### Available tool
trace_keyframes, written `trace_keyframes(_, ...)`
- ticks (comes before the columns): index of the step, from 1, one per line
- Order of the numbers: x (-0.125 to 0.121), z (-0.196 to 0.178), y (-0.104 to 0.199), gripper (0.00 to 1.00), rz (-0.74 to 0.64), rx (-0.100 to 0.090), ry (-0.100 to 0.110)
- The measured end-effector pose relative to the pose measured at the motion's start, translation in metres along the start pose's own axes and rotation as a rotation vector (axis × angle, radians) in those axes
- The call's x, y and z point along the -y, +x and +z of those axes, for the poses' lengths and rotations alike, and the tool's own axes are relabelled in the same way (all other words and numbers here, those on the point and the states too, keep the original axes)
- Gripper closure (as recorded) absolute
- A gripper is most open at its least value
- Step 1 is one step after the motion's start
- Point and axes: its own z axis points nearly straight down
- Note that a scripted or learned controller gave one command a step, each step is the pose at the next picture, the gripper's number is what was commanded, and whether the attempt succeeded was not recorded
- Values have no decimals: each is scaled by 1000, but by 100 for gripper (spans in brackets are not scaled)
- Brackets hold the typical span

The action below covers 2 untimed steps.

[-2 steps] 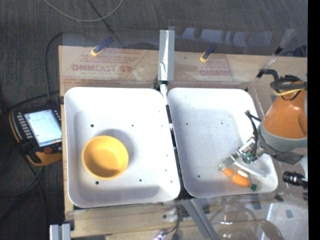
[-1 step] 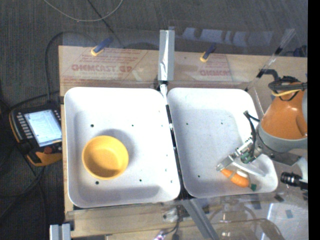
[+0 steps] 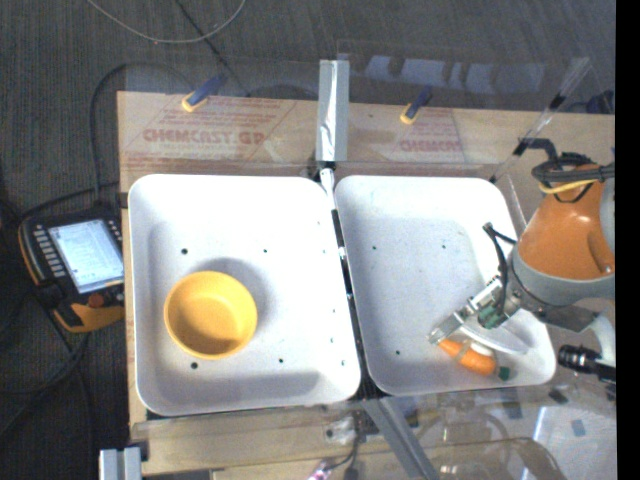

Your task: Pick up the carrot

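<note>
The camera view looks down on two shallow white bins set side by side on a wooden bench. The left bin [image 3: 150, 268] contains one yellow bowl [image 3: 210, 313], upright, sitting toward the bin's 7 o'clock area and apart from all walls.

The right bin [image 3: 420, 228] holds the carrot [image 3: 473, 358], an orange piece lying flat at about 5 o'clock in that bin, near the front right corner. A small green bit sits just beside its right end.

The grey arm, with its orange band [image 3: 565, 238], enters from the 3 o'clock side of the view. The gripper [image 3: 470, 330] is low over the bin's 5 o'clock corner, directly over the carrot and overlapping its upper edge. Light-coloured fingers [image 3: 452, 325] splay out toward 8 o'clock. Whether the fingers are spread or closed cannot be determined, nor whether they touch the carrot; the carrot is not seen between them.

Off the bench at 9 o'clock, a handheld control pendant [image 3: 75, 263] with a lit screen rests on the dark floor. A metal post [image 3: 332, 113] stands at 12 o'clock between the bins.
</note>
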Motion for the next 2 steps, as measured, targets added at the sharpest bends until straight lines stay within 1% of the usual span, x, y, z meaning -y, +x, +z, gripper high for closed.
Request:
trace_keyframes(1,1,4,-6,0,-83,4,-3)
trace_keyframes(2,-12,-12,-4,100,-99,11,-22)
